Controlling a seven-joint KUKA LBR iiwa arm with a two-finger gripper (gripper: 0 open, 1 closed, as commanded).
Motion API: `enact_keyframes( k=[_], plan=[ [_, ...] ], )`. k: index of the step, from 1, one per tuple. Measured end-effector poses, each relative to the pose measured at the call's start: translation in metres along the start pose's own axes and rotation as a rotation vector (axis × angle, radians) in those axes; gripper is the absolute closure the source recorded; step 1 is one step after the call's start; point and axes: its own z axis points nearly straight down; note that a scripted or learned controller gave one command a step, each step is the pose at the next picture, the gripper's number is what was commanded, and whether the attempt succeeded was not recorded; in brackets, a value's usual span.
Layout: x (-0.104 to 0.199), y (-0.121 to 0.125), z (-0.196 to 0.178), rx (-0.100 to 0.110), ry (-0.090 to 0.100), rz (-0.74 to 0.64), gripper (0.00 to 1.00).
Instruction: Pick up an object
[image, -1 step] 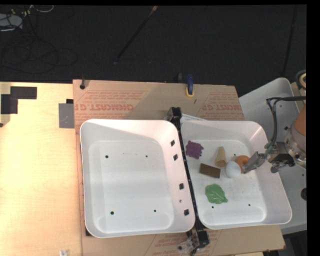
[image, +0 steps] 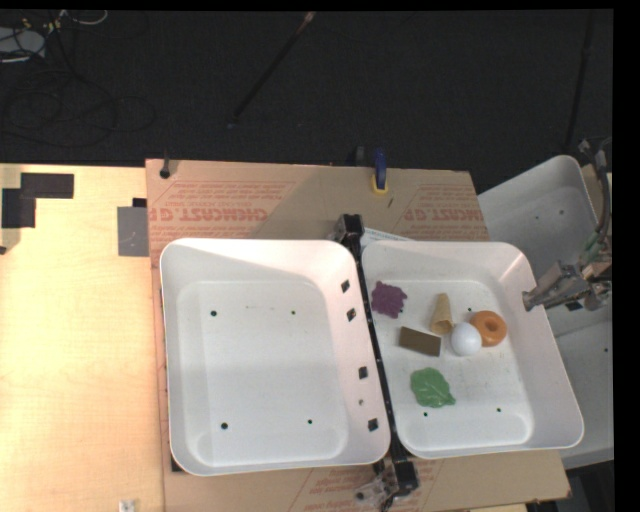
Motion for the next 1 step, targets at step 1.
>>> enact_keyframes(
  k=[1],
  plan=[
    [-0.0006,-0.0002,-0.0023,0.013,0.003,0.001,1.0]
  ],
)
